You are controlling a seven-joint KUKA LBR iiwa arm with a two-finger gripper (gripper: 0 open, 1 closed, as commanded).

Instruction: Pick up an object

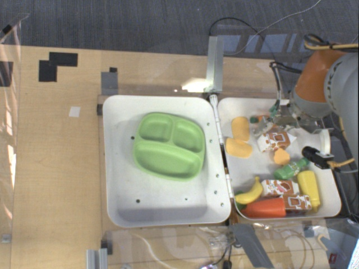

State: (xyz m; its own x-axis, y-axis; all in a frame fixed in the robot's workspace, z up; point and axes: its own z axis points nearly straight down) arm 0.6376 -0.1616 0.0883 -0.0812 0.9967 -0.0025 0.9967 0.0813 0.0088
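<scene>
The right bin (331,206) holds several toy foods. Two yellow-orange pieces (239,129) (239,148) lie at its left. Near the middle are a small brown-and-white carton (273,141) and an orange chunk (281,156). A banana (250,193), a red-orange carrot-like piece (265,208), a second carton (283,189), a yellow bottle (309,188) and a green item (290,170) lie along the front. My gripper (279,114) hangs over the bin's far right part, just above and behind the brown-and-white carton, with nothing visibly held.
The left bin (120,206) holds a green divided plate (169,145). A metal divider (220,144) runs between the bins. A black part (316,157) juts over the right bin's right side below the arm. Cables trail behind the bench.
</scene>
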